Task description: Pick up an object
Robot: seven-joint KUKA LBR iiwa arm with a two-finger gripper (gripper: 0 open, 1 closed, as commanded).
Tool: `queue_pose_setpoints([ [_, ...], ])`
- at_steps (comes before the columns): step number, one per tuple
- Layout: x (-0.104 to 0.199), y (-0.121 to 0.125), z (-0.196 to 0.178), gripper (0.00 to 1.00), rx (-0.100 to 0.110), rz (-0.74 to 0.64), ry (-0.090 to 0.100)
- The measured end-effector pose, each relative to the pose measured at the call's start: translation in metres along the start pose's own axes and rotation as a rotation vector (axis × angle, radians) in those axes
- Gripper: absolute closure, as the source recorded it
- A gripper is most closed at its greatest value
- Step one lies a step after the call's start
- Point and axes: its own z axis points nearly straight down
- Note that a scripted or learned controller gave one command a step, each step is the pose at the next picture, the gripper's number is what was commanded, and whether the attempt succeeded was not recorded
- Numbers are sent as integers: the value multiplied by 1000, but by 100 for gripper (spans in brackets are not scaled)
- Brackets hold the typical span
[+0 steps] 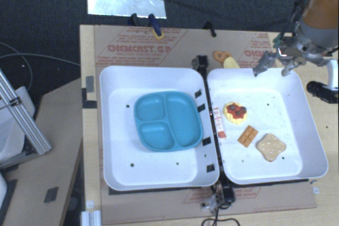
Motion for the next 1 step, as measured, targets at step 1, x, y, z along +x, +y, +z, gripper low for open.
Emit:
queue_pose_setpoints([
  [1,-2,20,182,0,1,-2,0],
])
